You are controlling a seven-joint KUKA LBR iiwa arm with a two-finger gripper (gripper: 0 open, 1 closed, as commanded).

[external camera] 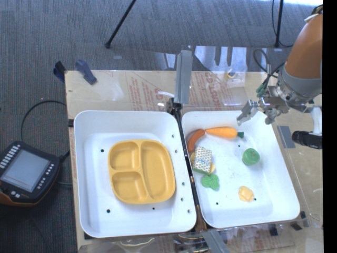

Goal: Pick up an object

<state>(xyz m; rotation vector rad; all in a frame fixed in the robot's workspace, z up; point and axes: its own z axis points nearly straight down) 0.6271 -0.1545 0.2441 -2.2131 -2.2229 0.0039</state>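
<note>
So on the left of the counter (121, 91) there's the left bin (89, 141) with just a yellow divided plate (141, 171) sitting in the middle of it. Nothing to grab there really, unless the plate counts.

The right bin (279, 194) has all the small stuff. Against its left wall there's a brownish sausage-looking thing (194, 138), with a carrot (222, 133) lying sideways just beside it, tip pointing left. Below those is a small patterned packet (202, 159) and a green leafy piece (210, 181) touching its lower edge. Further right is a green round item (251, 156), on its own, and a pale yellow lump (246, 194) near the front.

The tool (258, 111) hangs above the back right corner of that bin, up off the items. It looks spread open with nothing between the fingers.

I'd say this is the approach step, no pick made yet. Closest candidates look like the carrot or the green round item. Next move would need it to line up over one, drop down into the bin, and close. The green one sits apart from the rest, so probably the easier grab.
</note>
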